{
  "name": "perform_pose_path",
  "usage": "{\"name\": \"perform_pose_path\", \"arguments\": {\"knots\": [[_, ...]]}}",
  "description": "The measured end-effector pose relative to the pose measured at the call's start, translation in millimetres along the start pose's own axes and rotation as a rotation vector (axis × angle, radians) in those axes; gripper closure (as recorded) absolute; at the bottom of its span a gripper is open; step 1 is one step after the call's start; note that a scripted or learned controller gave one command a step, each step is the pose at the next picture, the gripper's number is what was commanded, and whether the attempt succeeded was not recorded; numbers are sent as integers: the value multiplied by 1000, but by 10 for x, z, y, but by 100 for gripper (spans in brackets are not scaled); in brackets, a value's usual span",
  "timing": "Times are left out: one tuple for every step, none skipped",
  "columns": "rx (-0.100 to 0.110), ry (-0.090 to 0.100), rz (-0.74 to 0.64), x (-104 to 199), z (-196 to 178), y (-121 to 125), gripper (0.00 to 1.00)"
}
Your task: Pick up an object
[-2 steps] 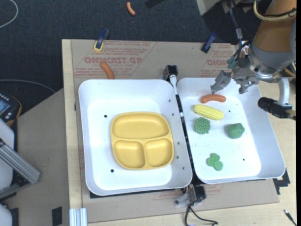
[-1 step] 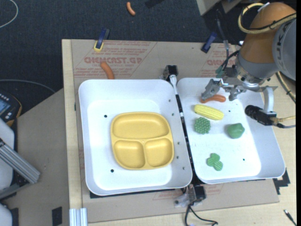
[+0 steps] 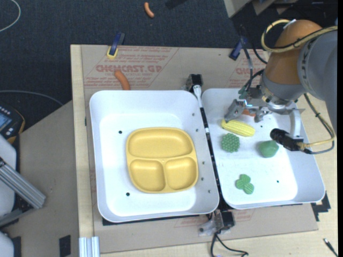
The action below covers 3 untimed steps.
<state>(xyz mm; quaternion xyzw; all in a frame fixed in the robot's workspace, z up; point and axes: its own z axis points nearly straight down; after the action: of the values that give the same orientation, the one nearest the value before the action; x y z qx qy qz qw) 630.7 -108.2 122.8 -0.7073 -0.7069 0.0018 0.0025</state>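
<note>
Bins sit side by side on the bench: the left bin (image 3: pixel 107 116) carries a yellow divided tray (image 3: pixel 161 158), and the right bin (image 3: pixel 305 181) carries the loose pieces the task could take. The arm (image 3: pixel 300 52) comes in from the right and leans over the far end of the right bin, with its gripper (image 3: pixel 247 110) low near the far left corner. Whether the claw is spread or closed cannot be told from here, and nothing can be seen caught in it.

The nearest candidate is the yellow corn cob (image 3: pixel 238 127), lying on its side just in front of the gripper. Near it lie a green round berry-like piece (image 3: pixel 230 142), a green rounded piece (image 3: pixel 268 149) further right, and a small green clover-like piece (image 3: pixel 244 184) well apart at the near end.

A good pick probably means centring over the cob, closing across its narrow width rather than along its length, and descending clear of the bin wall.
</note>
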Motion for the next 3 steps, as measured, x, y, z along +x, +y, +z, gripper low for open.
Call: {"name": "perform_pose_path", "arguments": {"knots": [[-2,0,-1,8,401,-1,0],[-7,-1,0,4,271,9,100],[-12,-2,-2,70,-186,5,100]]}}
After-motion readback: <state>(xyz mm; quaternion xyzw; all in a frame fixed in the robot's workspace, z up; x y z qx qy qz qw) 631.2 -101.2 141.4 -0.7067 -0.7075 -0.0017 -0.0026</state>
